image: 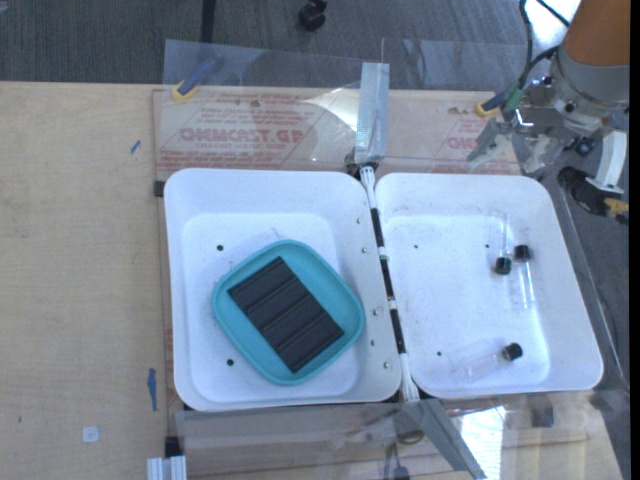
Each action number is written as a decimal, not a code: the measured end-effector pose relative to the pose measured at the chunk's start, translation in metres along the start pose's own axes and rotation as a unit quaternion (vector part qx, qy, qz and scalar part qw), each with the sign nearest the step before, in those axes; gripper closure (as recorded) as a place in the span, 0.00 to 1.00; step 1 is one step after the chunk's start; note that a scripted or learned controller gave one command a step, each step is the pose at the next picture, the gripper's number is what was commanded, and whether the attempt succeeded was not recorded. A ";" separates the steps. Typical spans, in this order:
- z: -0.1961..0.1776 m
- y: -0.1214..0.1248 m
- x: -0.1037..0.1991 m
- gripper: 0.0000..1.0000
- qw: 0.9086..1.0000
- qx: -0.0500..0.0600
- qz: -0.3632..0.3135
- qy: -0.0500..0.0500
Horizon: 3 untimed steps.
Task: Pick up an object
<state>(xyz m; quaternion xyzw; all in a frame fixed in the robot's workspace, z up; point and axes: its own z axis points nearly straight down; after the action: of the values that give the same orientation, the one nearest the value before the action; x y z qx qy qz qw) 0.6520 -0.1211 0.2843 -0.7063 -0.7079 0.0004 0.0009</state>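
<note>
A teal lid-like tray (287, 311) with dark slats lies tilted in the left bin (195, 208). In the right bin (430, 218) lie three clear tubes with black caps: two close together near the right wall (524, 283) (500, 236) and one near the front (480, 359). My gripper (510, 158) hangs over the right bin's far right corner, well above and behind the tubes. Its fingers are spread and nothing is between them.
A clear plastic sheet with red lettering (260, 133) lies behind the bins, with an upright metal post (373, 108) at the divide. Wooden bench top (70, 268) extends to the left. The arm's orange band (605, 13) fills the top right corner.
</note>
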 end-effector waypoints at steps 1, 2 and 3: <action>0.132 0.011 -0.074 0.00 0.999 0.000 -0.041 0.000; 0.191 -0.077 -0.090 0.00 0.996 0.001 -0.086 0.003; 0.179 -0.077 -0.093 1.00 0.996 -0.003 -0.085 0.000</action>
<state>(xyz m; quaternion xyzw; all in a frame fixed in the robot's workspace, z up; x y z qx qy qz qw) 0.5754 -0.2141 0.1050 -0.6438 -0.7652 -0.0017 -0.0007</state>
